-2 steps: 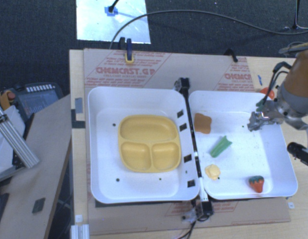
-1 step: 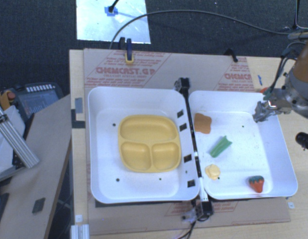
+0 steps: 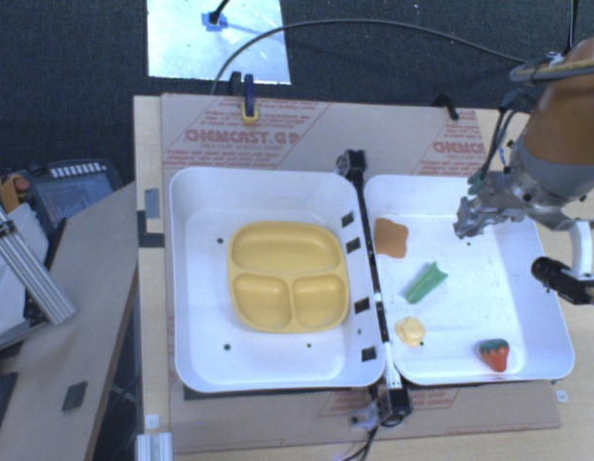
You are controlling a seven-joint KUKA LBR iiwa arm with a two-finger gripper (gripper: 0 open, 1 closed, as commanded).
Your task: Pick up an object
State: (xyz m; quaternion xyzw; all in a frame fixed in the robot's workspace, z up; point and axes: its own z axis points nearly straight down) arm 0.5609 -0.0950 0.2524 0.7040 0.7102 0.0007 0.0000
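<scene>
Camera view: bench with two shallow white bins (image 3: 277,182). I log the gripper (image 3: 467,221) over the right bin's far edge; grip state unreadable. Small green plastic bean pod (image 3: 425,282), mid-bin: I judge it light, stiff, slick; pinch across its narrow width.

Your arm (image 3: 563,113) comes in from the upper right, its orange band sitting above the grey wrist (image 3: 556,176). From there it bends down and to the left, ending in the gripper (image 3: 467,221), which points downward. The fingertips look small and dark from here, and you probably can't judge their spacing.
</scene>
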